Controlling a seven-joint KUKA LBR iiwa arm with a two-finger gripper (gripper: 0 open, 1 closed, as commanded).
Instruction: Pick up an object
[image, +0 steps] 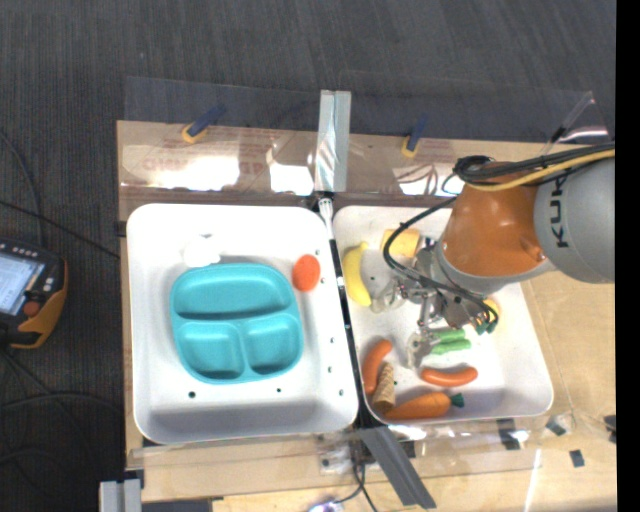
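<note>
The pincer (432, 338) hangs low in the right bin (530, 385), tips pointing down over a green pod (448, 343) that lies right beneath it with its long axis running left to right. Whether the pincer is spread or clenched I cannot tell, and nothing plainly sits between its tips. Just below the pod lies a red sausage (449, 376), also lengthwise across; a carrot (415, 405) lies nearer the front wall, a banana (354, 275) off to the left.
</note>
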